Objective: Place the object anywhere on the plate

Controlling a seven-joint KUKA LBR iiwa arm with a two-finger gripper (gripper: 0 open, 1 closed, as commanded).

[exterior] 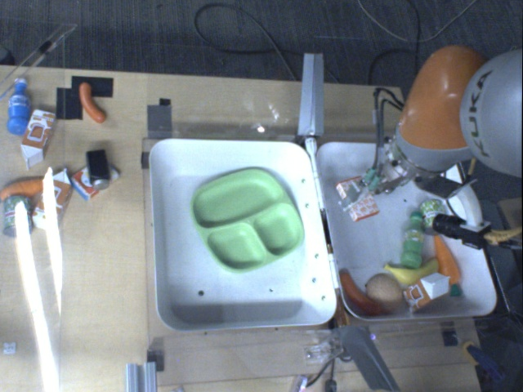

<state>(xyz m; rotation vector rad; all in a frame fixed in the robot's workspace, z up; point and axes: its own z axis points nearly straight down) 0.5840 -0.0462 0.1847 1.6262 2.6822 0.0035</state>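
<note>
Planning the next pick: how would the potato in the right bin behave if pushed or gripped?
The potato looks rounded and smooth, so it would probably roll or slip from a pinch. It rests against the banana and sausage, which would likely shift too.

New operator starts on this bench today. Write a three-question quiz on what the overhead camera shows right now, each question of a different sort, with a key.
1. True or false: the green three-compartment plastic plate lies in the left white bin.
2. Multiple choice: the gripper hangs over which place? A. the green plate; B. the upper left part of the right white bin; C. the wooden bench outside the bins.
3. Fill in: the small red-and-white carton just below the gripper lies in the ______ bin.

Key: 1. true; 2. B; 3. right
</note>
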